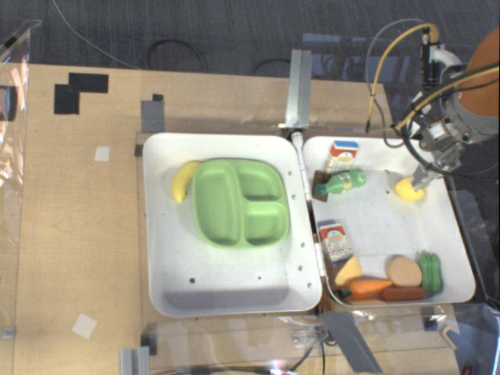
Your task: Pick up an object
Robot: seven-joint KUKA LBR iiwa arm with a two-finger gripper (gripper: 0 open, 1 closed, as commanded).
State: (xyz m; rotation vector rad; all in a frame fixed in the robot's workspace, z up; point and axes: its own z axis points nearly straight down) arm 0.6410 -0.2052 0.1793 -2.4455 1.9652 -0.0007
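Yellow, small and rounded, the lemon-like toy fruit lies in the upper right area of the right shallow white bin, close to that bin's right wall. You will find the tool at the end of the grey arm with the orange band, reaching in from the right, with its tip just beside the yellow fruit on its upper right side. You cannot tell from this view whether the tool is released or clenched, and nothing is visibly held by it.

Check the rest of the right bin as follows. Along the left wall you see a small white and orange carton at the top, a green plastic bottle lying on its side just below it, and a second small white and orange carton further down. Along the bottom edge, from left to right, lie a yellow wedge-shaped piece, an orange toy carrot, a tan round disc, a brown sausage-shaped piece and a green ribbed toy vegetable.

In the left shallow white bin you see a green compartment tray with a yellow toy banana touching its left edge. Both bins rest on the light wooden surface.
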